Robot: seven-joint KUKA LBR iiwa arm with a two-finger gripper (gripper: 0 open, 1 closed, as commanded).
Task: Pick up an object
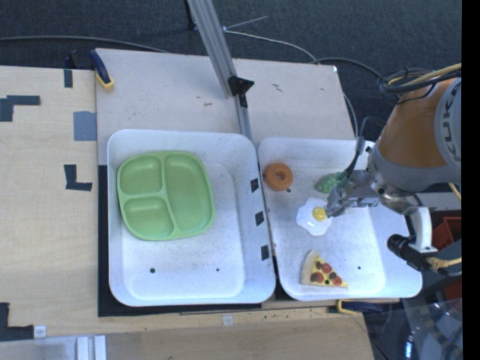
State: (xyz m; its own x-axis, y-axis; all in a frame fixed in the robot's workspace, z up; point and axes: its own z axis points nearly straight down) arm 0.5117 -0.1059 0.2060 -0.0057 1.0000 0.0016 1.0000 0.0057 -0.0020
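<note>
step in hand, by judgement: approach to a grasp, nothing lifted yet. the gripper (335, 203) sits low over the right bin (360, 265), just beside the fried egg toy (314, 217) near that bin's middle; whether the jaws are open or closed cannot be told. the arm (420, 145) reaches in over the bin's right edge, wrist angled down. next move calls for centring on the egg. donut (279, 176) lies toward the left edge, pizza slice (322, 270) near the front edge.

1 fixed camera, overhead, slanted, 2 bins (255, 201)
</note>
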